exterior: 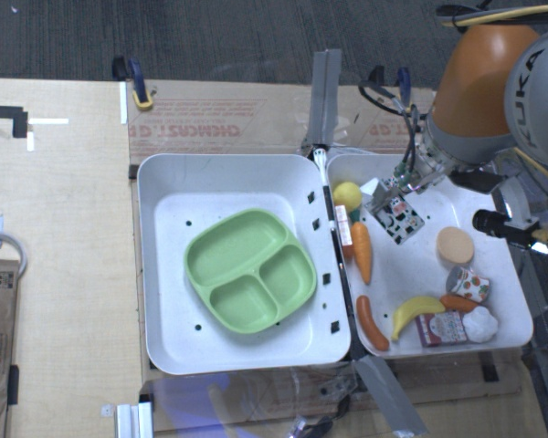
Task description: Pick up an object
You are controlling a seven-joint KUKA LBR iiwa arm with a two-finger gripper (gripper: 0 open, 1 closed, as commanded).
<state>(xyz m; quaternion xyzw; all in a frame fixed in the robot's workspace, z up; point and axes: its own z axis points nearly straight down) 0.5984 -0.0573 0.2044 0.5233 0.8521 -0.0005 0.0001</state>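
Gripper (395, 210) hung low in right bin (507, 272), over its upper-left part; couldn't tell how its fingers stood. Lemon (346, 195) and carrot (362, 252) lay just beside it, crowding the wall — risk: glancing off, nudging neighbours, closing w/ nothing.

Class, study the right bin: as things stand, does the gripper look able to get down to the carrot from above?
Probably yes. The carrot lies uncovered near the right bin's left wall, and the gripper hovers just up and right of it. The wall and the small bottle alongside leave little room.
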